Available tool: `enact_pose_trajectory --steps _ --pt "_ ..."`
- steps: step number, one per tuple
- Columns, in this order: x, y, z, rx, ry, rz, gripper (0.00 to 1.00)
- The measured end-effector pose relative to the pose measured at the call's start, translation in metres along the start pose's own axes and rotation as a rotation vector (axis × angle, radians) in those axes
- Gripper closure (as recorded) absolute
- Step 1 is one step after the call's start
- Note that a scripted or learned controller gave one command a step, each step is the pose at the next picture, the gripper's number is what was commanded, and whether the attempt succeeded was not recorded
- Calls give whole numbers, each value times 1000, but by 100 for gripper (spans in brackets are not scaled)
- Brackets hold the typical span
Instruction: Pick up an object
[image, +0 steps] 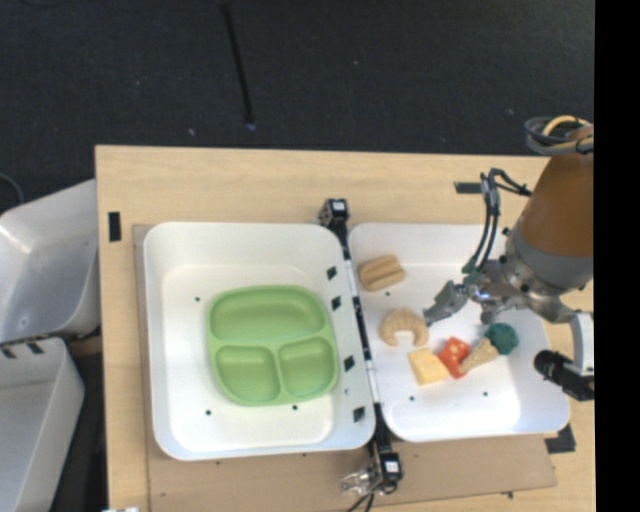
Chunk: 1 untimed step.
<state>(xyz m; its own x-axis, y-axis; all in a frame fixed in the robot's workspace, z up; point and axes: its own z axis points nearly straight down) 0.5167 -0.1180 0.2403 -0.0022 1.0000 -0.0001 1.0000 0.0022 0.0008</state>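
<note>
In the right bin (450, 425) a yellow block (429, 367), red piece (455, 352) and teal ball (501, 337) crowd beneath the gripper (462, 303), its fingers spread and empty, past them a croissant (403, 325) and bread roll (381, 272), with the green divided tray (272, 342) leftward on the wooden bench (250, 180).

The arm comes in over the right bin (400, 420), its gripper (462, 303) low above the floor with fingers spread apart, nothing between them. Just beside it lie a croissant (404, 325), a yellow wedge (429, 366), a red piece (454, 353) and a green ball (501, 337). A bread roll (381, 272) sits near the bin's far left corner. The left bin (170, 420) carries a green divided tray (272, 343).
</note>
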Motion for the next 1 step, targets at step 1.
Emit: enact_pose_trajectory --steps 1 --pt "-3 -7 61 6 0 3 0"
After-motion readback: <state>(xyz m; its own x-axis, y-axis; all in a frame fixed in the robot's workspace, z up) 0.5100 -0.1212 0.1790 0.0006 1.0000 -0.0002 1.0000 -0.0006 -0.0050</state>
